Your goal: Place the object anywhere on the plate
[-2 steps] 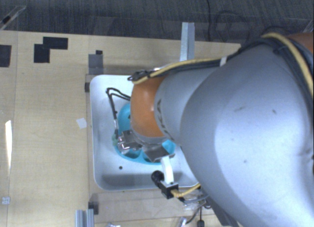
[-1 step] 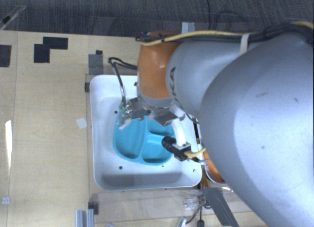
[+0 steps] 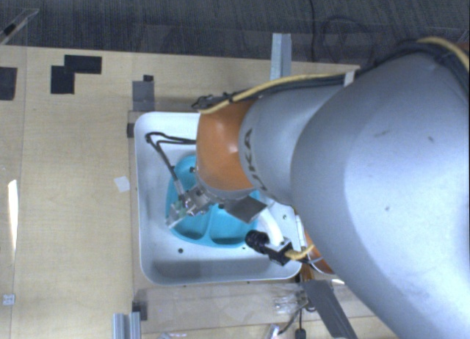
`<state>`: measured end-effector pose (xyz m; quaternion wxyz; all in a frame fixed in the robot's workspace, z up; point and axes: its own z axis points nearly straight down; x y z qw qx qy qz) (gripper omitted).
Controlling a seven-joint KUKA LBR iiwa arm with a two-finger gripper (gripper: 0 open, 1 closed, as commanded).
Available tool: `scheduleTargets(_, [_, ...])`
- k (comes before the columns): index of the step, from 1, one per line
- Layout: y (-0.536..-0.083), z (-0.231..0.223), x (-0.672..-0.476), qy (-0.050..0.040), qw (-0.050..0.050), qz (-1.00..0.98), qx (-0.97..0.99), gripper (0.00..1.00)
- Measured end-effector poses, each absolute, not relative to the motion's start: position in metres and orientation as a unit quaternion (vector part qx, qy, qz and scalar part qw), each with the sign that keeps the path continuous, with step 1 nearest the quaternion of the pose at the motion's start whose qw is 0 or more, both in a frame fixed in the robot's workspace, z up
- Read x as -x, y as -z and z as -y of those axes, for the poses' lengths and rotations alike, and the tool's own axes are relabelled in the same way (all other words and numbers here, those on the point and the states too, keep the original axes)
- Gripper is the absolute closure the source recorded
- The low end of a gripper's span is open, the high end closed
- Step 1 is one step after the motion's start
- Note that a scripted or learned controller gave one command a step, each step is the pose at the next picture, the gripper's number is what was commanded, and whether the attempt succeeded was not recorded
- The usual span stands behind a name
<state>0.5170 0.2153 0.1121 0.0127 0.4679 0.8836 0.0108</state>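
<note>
The arm's gripper [image 3: 178,209] hangs low over the left part of the blue divided plate [image 3: 220,229] in the white bin [image 3: 150,183]; its grasp cannot be told, and no separate object can be picked out, so placement looks unconfirmed

Bulky grey arm [image 3: 382,183], orange band [image 3: 220,150], black and yellow cables [image 3: 294,84], dark lettering on the grey shell

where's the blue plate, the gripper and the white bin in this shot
blue plate [image 3: 220,229]: camera view, on its bare blue surface below the wrist
gripper [image 3: 178,210]: camera view, at its metal tip over the plate's left edge
white bin [image 3: 150,183]: camera view, on its left wall
</note>
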Motion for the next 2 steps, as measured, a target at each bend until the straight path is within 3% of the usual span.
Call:
scheduleTargets(1, [-0.201, -0.169, -0.489, -0.0016, 0.002, -0.947, -0.321, 0.00])
scheduleTargets(2, [-0.119, -0.228, -0.487, 0.0010, -0.001, -0.916, -0.401, 0.00])
